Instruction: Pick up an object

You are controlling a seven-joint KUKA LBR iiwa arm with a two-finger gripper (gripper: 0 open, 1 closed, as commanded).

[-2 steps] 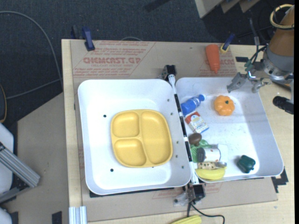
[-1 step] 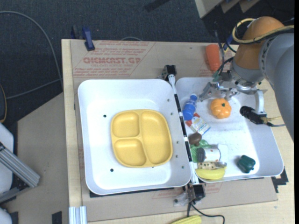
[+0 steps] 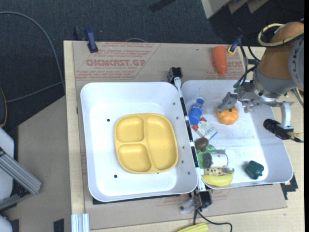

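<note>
Two bins: you look down on a left bin and a right bin, both shallow and white, side by side on a brown board printed with red lettering.
Room: dark carpet lies around the bench, with a grey cable across it at 10 o'clock.
Left bin: it holds a yellow divided plate near its middle.
Right bin: an orange fruit-shaped toy sits at 12 o'clock in it; it is roundish, so you get no clear long axis.
Others: a blue bottle, a banana and a green block lie toward 6 to 9 o'clock.
Outside: a carrot rests on the board, long axis 12 to 6.
Gripper: spread apart just above the toy, grasping nothing you can confirm.
</note>
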